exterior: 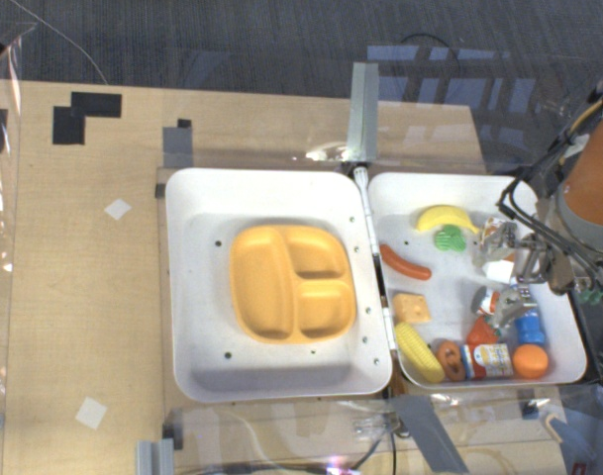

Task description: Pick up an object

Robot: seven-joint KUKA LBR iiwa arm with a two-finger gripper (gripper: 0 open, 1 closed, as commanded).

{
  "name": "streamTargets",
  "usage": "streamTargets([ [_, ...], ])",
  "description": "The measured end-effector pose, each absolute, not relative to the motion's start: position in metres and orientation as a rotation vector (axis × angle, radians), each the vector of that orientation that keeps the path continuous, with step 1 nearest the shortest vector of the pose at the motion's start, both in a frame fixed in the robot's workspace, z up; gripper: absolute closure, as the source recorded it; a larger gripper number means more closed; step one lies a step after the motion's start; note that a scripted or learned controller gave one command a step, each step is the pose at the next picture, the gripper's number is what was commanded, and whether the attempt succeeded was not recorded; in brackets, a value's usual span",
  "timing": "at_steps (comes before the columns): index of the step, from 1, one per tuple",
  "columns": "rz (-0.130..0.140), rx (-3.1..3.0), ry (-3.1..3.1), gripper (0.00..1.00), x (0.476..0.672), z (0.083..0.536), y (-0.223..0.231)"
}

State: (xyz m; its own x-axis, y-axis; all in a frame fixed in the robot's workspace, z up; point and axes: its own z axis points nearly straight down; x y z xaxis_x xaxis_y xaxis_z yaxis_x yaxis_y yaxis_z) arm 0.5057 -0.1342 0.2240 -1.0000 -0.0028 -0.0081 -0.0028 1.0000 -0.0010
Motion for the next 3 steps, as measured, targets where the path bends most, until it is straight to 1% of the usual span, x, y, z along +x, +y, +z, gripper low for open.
streamTargets([
  [1,0.003,0.281,3.131,0.00,0.518,0.103,-0.127],
  [2,0.003,0.646,3.061,0.00,0.619,0.089,-0.109],
  [3,0.004,0.644,3.072,0.00,0.644,0.088,-0.087],
])
